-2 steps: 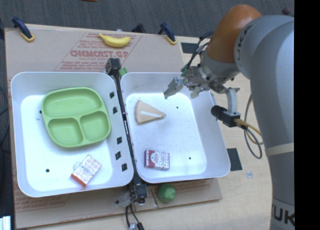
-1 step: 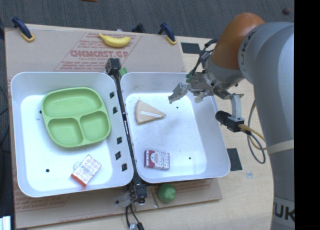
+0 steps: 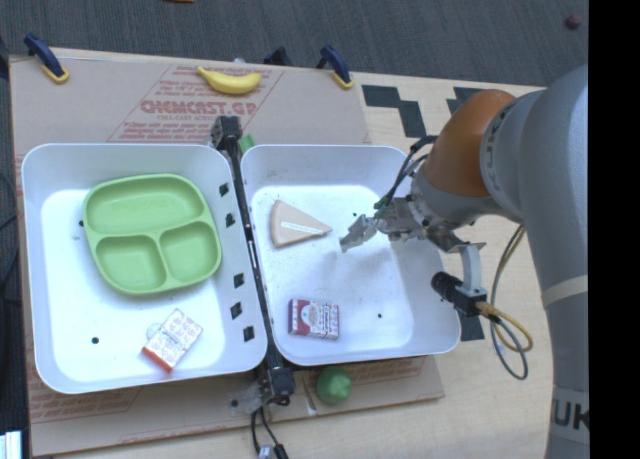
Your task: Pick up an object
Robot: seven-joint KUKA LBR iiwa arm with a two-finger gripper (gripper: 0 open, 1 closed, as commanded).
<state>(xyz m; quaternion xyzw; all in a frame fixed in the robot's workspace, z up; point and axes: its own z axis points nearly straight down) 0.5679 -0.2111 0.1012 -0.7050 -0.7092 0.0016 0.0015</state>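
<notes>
Hovering over right shallow white bin [image 3: 425, 332]: grey two-finger gripper [image 3: 356, 235], on grey arm with orange band [image 3: 470, 152] reaching from right. Gripper carries nothing; fingers look slightly parted, though view too small to be sure. Pale tan wedge-shaped block [image 3: 295, 224] lies just left of gripper, apart from it. Red-and-white small carton [image 3: 314, 318] nearer bin's front edge. Step judged: approach, nothing grasped yet. Next move calls for shifting left over wedge, descending, closing.
</notes>
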